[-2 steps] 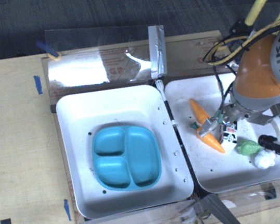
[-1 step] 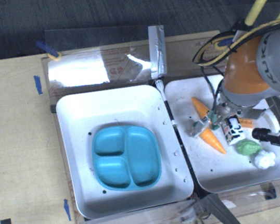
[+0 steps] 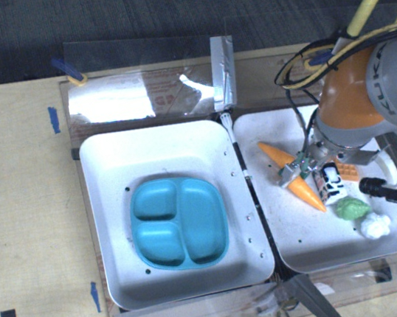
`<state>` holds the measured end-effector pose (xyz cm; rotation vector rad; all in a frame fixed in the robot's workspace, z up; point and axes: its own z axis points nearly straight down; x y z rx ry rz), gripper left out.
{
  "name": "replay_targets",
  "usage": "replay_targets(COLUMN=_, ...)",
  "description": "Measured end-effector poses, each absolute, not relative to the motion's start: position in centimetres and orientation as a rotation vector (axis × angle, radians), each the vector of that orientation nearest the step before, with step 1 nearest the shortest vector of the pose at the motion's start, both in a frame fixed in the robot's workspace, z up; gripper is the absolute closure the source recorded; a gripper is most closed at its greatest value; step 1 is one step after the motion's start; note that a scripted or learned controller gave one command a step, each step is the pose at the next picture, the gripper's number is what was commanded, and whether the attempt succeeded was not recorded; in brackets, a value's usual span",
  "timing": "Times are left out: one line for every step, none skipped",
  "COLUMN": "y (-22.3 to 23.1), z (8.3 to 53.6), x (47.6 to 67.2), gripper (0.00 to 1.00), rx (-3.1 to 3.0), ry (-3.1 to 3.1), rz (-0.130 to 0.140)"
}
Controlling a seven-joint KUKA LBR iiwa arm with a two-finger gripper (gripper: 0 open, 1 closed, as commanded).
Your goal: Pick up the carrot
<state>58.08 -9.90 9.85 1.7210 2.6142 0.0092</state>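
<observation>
Sitting in the left bin (image 3: 102, 162) is a blue divided plate (image 3: 180, 222), lying flat and well apart from the work. Moving right, the carrot (image 3: 294, 174) is lying slantwise on the floor of the right bin (image 3: 286, 241), its middle partly hidden by the gripper (image 3: 299, 169), which is pressing down right at it. Whether it is clamping the carrot or merely touching it, I cannot tell. Further right, a green piece (image 3: 350, 207) and a white lump (image 3: 375, 224) are resting near the bin's corner. Judging by this, the lift is not yet done.
</observation>
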Motion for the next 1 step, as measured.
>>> replay_targets(y=-1.99, z=18.52, x=62.50, gripper=1.00, rx=2.079, ry=2.356, rz=0.002)
